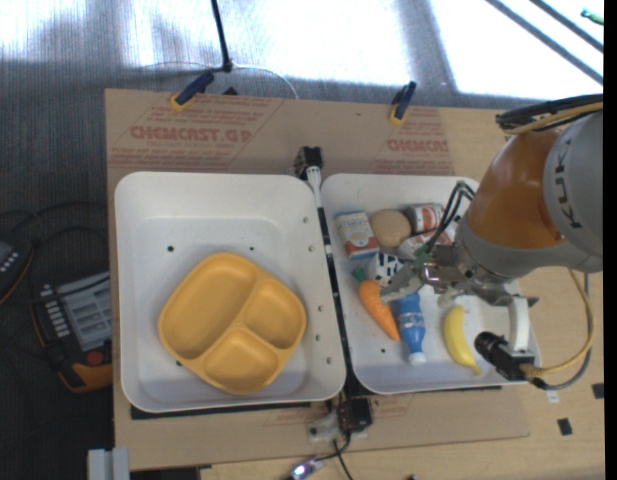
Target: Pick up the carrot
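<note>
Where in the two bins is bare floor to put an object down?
Left white bin: bare floor along its back and left walls, around the yellow divided plate. Right white bin: crowded with the orange carrot, blue bottle, yellow banana and the claw.

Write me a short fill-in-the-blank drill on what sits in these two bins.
1. The carrot lies in the ____ bin in the camera view.
2. The yellow divided plate has ____ compartments.
3. Between the carrot and the banana lies a ____ bottle.
4. The gripper hovers above the ____ bin.

Missing words: right; three; blue; right
</note>
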Robot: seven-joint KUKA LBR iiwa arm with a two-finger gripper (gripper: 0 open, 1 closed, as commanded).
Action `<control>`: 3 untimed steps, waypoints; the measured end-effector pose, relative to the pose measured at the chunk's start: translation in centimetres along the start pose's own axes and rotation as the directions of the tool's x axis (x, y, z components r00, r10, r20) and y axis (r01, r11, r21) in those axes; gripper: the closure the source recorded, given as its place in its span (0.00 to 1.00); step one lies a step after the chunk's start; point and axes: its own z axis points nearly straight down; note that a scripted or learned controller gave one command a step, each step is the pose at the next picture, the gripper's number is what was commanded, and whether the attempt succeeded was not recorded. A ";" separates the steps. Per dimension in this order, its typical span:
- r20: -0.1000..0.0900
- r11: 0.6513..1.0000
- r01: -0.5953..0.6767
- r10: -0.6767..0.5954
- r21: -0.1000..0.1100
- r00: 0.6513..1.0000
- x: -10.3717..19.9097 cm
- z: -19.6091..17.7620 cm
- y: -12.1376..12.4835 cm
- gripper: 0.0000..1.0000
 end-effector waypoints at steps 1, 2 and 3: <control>-0.001 0.999 -0.054 0.054 -0.006 0.999 0.0 7.4 -1.2 0.00; -0.009 0.911 -0.413 0.413 -0.016 0.911 -0.5 7.6 -1.3 0.00; -0.011 0.735 -0.677 0.677 -0.013 0.736 -0.6 7.7 -1.3 0.00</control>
